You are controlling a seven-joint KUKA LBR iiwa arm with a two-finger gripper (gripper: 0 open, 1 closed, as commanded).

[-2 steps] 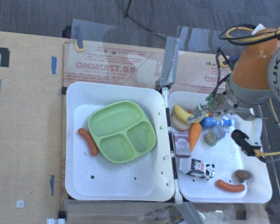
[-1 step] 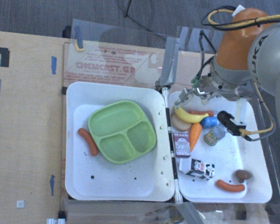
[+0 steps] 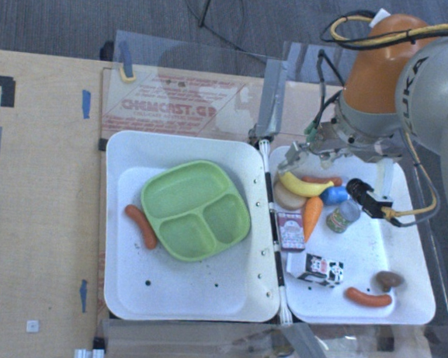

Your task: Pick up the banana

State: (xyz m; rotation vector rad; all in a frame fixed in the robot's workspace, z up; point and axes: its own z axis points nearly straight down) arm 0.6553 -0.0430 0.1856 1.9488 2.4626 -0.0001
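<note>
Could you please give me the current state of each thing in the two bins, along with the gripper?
Banana: lying in the right bin, under the gripper, not lifted.
Carrot: lying flat, tip down the view.
Green tray: right side up in the left bin, nothing in it.
Left sausage: lying beside the tray.
Right sausage: lying flat.
Small carton: on its side.

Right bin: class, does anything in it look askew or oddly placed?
Yes. The banana, carrot and other items are heaped together at the right bin's far left corner. The small carton lies on its side.
</note>
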